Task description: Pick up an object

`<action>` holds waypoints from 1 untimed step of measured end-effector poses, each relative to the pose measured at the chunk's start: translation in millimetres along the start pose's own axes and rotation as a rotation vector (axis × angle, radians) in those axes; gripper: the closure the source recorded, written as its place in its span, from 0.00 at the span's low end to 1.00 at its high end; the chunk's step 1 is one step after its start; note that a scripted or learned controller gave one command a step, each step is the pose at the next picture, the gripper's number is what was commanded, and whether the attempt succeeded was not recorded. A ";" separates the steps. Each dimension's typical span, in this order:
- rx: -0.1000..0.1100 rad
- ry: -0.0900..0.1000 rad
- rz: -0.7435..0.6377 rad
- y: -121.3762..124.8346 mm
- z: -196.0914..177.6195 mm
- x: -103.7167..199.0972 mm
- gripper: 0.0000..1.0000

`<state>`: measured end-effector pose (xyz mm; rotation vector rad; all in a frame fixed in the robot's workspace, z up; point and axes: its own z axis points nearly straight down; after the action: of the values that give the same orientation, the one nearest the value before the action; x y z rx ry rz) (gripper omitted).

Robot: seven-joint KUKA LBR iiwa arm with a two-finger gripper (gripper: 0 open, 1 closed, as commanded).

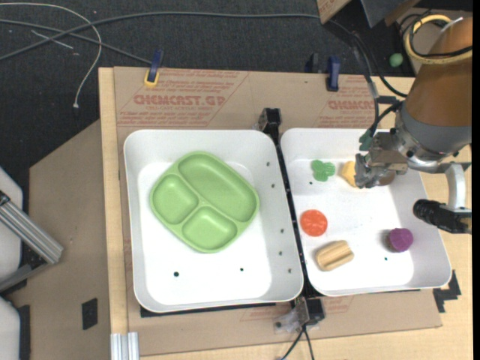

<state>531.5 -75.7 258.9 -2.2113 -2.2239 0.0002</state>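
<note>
Two white bins sit side by side on the bench. The left bin holds a green divided plate. In the right bin lie a small green piece, an orange-red round piece, a tan bread-like roll and a purple piece. The gripper hangs low over that bin's far side, just beside a yellow piece, which it partly hides.
</note>
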 end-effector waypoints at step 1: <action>0.000 0.000 0.000 -6.0 15.9 46.4 1.00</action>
<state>525.1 -29.3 243.2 -2.2116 -2.2238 0.0008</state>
